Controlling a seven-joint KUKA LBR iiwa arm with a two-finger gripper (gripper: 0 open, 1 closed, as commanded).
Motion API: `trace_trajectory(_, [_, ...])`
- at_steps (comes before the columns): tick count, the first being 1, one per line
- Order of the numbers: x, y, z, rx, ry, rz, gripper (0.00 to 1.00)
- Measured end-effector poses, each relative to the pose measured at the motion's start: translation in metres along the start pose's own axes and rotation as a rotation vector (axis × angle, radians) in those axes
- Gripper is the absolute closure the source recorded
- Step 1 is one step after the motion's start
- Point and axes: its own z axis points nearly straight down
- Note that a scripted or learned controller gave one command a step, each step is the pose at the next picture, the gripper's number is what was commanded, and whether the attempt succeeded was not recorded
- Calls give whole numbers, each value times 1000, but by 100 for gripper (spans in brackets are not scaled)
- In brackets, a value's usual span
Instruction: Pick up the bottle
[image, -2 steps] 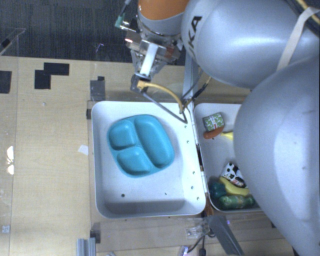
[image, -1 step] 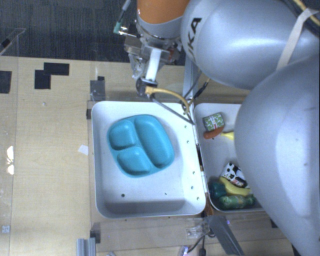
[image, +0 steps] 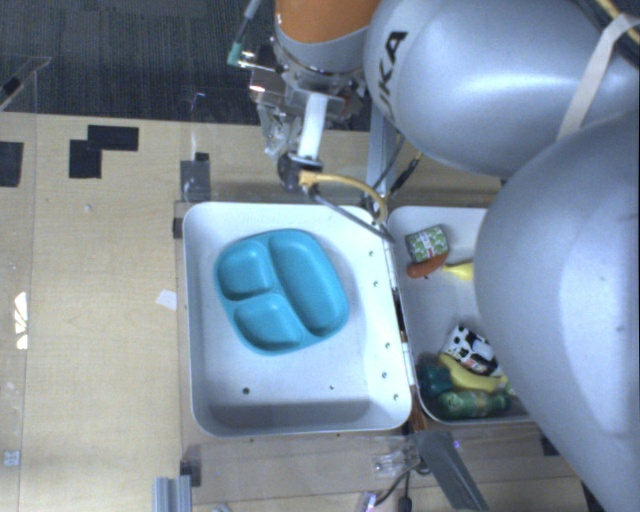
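My gripper (image: 292, 140) hangs high over the back edge of the left bin (image: 200, 300), close under the orange wrist band. A white, tube-like piece (image: 312, 122) with a dark lower end shows at the gripper; I cannot tell whether it is a held bottle or part of the hand. In the right bin (image: 400, 225) lie several small things, partly hidden by the arm. Among them a dark green, glossy thing (image: 455, 400) at the front may be the bottle, but its shape is unclear.
A blue three-part tray (image: 283, 290) lies in the left bin. The right bin holds a green-labelled can (image: 427, 242), a red-orange piece (image: 428, 266), a black-and-white toy (image: 470, 347) and a yellow banana shape (image: 478, 378). The grey arm covers that bin's right side.
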Motion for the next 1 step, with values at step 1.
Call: trace_trajectory(1, [0, 0, -1, -1, 0, -87, 100])
